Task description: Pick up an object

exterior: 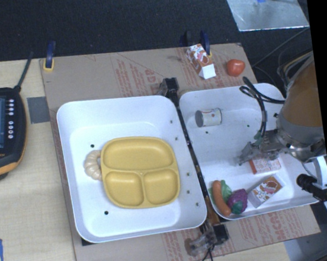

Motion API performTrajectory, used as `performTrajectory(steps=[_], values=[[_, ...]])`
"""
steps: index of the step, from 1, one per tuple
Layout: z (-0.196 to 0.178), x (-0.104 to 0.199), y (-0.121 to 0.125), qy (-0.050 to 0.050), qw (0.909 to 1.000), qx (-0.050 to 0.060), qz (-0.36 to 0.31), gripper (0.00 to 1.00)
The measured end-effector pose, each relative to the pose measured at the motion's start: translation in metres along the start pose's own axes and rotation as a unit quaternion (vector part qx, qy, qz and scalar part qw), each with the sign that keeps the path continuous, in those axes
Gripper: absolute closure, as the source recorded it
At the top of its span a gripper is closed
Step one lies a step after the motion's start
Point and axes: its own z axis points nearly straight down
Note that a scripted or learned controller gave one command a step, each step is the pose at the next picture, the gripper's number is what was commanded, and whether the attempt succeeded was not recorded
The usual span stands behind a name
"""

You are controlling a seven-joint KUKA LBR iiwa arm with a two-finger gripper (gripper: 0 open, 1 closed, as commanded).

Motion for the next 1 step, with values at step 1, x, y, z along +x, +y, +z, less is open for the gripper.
performTrajectory(steps=[1], values=[[-0.01,-0.0008,0.0001,0.0,1.0,0.001,-0.001,1.0]])
